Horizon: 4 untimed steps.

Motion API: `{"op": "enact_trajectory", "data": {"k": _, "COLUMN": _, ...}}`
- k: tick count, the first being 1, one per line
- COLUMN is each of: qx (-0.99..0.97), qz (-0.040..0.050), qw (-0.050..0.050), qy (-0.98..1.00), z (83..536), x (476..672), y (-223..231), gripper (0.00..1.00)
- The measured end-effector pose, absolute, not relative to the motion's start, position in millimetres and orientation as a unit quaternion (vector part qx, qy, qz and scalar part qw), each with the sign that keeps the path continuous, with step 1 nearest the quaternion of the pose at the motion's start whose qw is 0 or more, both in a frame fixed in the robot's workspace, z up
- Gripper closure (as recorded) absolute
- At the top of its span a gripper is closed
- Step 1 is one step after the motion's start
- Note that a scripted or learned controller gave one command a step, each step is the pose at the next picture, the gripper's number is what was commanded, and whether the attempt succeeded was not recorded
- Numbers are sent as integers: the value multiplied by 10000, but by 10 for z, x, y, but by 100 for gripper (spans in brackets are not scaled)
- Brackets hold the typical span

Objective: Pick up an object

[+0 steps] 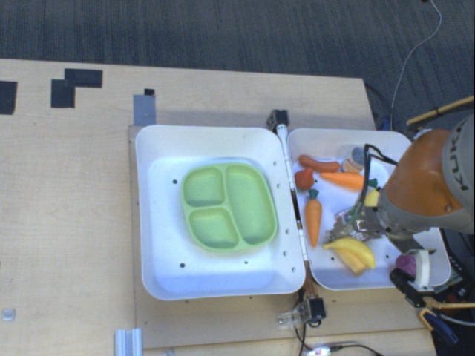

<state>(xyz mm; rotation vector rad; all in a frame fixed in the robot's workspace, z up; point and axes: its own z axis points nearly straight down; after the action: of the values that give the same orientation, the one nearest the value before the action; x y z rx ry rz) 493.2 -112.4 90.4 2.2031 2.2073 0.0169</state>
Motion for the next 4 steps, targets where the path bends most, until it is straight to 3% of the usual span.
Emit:
{"op": "enact_trajectory", "data": {"k": 1, "qx": 7063, "qz": 73, "qw": 155, "qy": 7077, "z": 1033, "x": 4960, "y": -1136, "gripper": 100}}
{"op": "enact_trajectory", "data": {"k": 2, "qx": 7062, "qz": 71, "qw": 151, "qy": 7079, "z": 1029, "x": 4958, "y": -1134, "gripper": 0}}
{"op": "enact_trajectory", "data": {"k": 3, "qx": 7059, "qz": 82, "qw": 174, "qy": 7081, "z": 1142, "x": 4977, "y": -1140, "gripper": 100}}
{"op": "enact_trajectory", "data": {"k": 4, "qx": 7049, "qz": 25, "qw": 2, "qy": 7094, "z": 1851, "x": 5377, "y": 289, "gripper": 100}}
